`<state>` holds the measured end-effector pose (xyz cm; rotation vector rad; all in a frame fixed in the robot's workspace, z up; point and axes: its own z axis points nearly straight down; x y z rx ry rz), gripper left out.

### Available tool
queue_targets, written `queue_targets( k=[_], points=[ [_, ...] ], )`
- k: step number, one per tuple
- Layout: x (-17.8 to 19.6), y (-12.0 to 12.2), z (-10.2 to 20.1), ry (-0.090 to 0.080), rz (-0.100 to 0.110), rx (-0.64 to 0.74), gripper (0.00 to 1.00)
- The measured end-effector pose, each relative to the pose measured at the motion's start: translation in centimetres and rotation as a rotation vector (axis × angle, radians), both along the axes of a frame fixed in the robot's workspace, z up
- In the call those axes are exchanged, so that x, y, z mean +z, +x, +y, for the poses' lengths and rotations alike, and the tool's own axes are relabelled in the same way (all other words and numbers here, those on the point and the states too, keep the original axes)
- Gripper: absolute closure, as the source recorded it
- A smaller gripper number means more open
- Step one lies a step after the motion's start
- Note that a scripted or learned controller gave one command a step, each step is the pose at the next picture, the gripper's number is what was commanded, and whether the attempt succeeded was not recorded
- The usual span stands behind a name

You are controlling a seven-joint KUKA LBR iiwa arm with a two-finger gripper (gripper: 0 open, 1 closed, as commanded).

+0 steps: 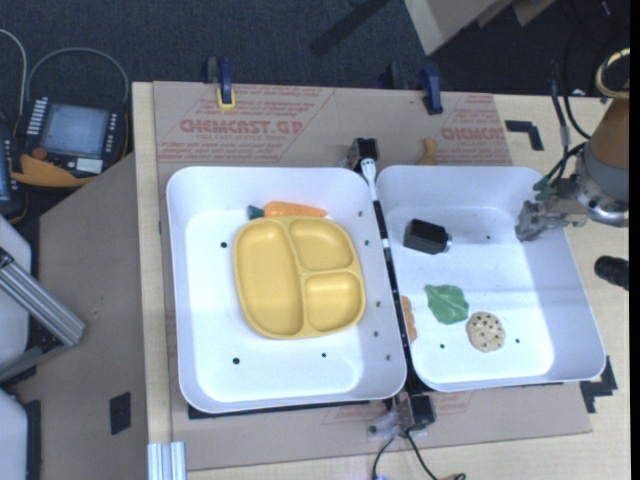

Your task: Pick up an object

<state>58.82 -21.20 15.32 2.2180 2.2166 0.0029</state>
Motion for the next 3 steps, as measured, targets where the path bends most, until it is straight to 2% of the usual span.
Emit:
queue_targets(
  k=[2, 3],
  points=[
    [7.6, 0.5, 0.3, 0.000, -0.001, 0.002, 1.00],
    [7.5, -0.5, 6.5, 0.005, 0.008, 0.006, 1.00]
  ],
)
